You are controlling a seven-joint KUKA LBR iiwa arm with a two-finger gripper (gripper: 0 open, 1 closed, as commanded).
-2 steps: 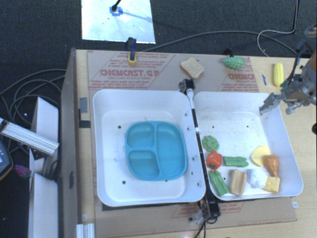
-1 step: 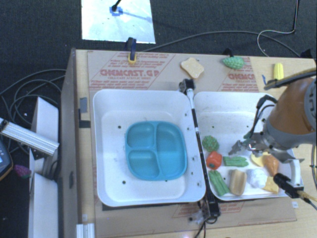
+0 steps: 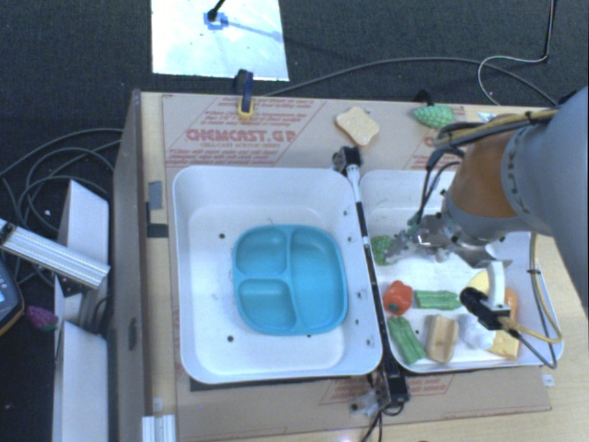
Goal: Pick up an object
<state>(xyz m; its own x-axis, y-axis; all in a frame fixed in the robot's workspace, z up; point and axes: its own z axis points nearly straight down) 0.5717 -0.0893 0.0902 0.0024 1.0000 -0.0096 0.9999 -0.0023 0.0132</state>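
Camera view
Arm: grey KUKA arm with orange band (image 3: 483, 187), reaching in from the right over the right shallow white bin (image 3: 391, 187).
Gripper: two-finger gripper (image 3: 409, 244), low inside the right bin near its left wall; whether spread or pressed together cannot be told.
Candidate objects, right bin: small green piece (image 3: 379, 246) against the left wall, just beside the gripper; red-orange rounded piece (image 3: 398, 296) at mid-left; ridged green bar (image 3: 436, 298) just right of it; green pod-shaped piece (image 3: 406, 339) at the near-left corner; tan block (image 3: 441, 336) beside it; yellow wedge (image 3: 503, 343) toward the near-right corner.
Left shallow white bin (image 3: 198, 201): light blue compartment tray (image 3: 289, 278), lying flat at the centre.
Bench top beyond the bins: tan bread-slice toy (image 3: 357, 125) and green knobbly toy (image 3: 433, 115), well apart from each other.
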